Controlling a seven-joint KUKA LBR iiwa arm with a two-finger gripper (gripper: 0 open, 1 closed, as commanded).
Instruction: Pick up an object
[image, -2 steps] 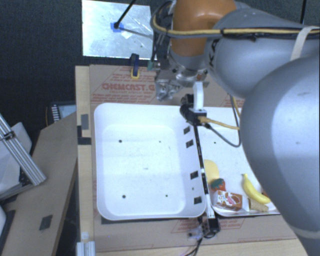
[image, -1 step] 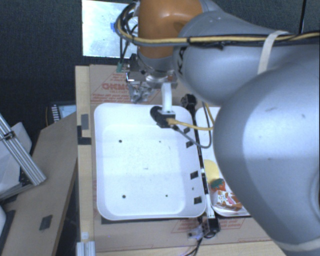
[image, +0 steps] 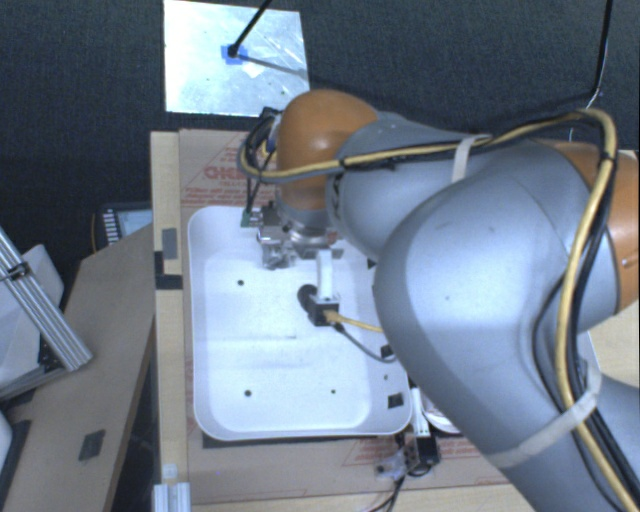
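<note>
My gripper (image: 300, 272) hangs low over the far half of the left white bin (image: 260, 390), below the orange wrist band (image: 312, 130). A small dark piece (image: 312, 299) sits at the gripper's lower end, just above the bin floor. I cannot tell whether it is part of the gripper or a loose object. A yellow cable (image: 362, 326) runs from there towards the arm. The bin floor around it shows a few small dark dots. The grey arm (image: 480, 260) covers the right side and hides most of the right bin.
The bins rest on a cardboard sheet (image: 215, 180). A shiny foil sheet (image: 235, 55) lies behind it. An aluminium rail (image: 35, 305) leans at the far left. Small connectors (image: 415, 455) sit at the bin's front right corner.
</note>
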